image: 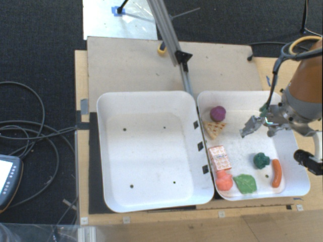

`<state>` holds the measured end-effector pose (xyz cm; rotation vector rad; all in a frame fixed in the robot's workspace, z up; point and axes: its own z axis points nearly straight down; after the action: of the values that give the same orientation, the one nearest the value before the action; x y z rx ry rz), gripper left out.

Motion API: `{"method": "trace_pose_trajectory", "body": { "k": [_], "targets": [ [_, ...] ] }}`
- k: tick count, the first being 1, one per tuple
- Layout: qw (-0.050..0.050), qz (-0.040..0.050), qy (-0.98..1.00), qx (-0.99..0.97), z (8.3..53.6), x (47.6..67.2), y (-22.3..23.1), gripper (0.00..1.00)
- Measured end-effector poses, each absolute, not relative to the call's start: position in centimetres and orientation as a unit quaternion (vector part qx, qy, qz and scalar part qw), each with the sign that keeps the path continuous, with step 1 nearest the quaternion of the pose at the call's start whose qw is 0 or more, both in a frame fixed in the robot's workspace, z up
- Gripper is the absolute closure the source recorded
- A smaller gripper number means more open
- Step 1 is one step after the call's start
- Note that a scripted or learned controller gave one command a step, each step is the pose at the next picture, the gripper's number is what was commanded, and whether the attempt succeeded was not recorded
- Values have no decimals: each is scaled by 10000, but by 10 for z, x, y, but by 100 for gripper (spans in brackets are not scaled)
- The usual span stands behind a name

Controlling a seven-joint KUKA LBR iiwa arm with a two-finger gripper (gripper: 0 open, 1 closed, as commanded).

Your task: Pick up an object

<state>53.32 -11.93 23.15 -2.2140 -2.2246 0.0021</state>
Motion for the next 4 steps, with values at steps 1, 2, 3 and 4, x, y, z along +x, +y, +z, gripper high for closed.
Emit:
{"method": "trace_pose_trajectory", "body": {
  "k": [1, 2, 3, 4],
  "targets": [
    [-3, -7, -7081, -7061, 234, 534, -120, 0],
    [13, 7, -7074, -7068, 192, 531, -119, 0],
    [15, 7, -7075, -7067, 149, 530, -115, 0],
    [3, -11, -7071, -7071, 98, 531, -114, 0]
  ]
}}
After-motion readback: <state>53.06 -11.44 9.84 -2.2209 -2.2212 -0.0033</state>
